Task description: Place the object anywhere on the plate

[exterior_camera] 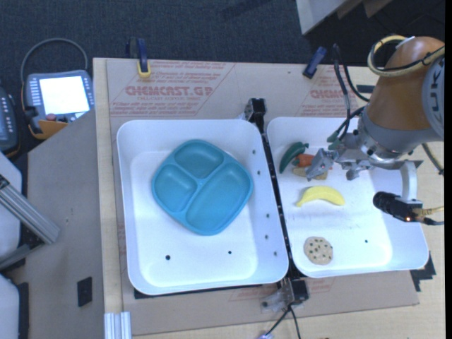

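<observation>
While the arm point(406, 83) reaches over the right bin point(395, 256), the blue divided plate point(203, 186) waits unloaded in the left bin point(141, 253). The hand point(321, 162), finger state indeterminable, hovers beside the carrot point(304, 159), above the banana point(320, 196).

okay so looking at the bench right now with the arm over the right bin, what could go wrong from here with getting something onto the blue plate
1. The claw sits right where the green pepper and an orange item lie touching, so it may catch both or nudge one away.
2. The banana lies just below the claw and could get knocked during a lift.
3. The plate is in the other bin, so a loosely held object could drop while crossing the divider between the bins.
</observation>
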Available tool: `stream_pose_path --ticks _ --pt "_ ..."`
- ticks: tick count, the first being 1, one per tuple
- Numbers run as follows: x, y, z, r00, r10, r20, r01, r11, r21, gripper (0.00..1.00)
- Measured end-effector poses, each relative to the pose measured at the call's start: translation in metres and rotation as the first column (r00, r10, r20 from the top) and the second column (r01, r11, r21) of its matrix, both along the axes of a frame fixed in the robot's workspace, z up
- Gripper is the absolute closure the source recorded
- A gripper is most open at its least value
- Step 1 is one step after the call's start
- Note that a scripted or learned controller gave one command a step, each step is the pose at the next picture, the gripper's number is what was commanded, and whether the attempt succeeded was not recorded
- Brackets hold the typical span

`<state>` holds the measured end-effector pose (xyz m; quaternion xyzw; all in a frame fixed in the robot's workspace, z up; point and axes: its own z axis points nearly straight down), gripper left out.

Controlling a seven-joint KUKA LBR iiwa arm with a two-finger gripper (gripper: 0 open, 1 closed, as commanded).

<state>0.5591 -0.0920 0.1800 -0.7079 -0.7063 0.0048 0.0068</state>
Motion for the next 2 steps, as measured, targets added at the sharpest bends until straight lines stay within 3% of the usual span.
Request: stream_pose_path --ticks 1,2 --pt "0.003 0.0 0.007 1.0 0.003 0.014 -0.003 1.0 -0.002 0.0" --pt "-0.003 0.0 -0.055 1.0 0.001 0.009 -0.001 1.0 -0.001 0.0"
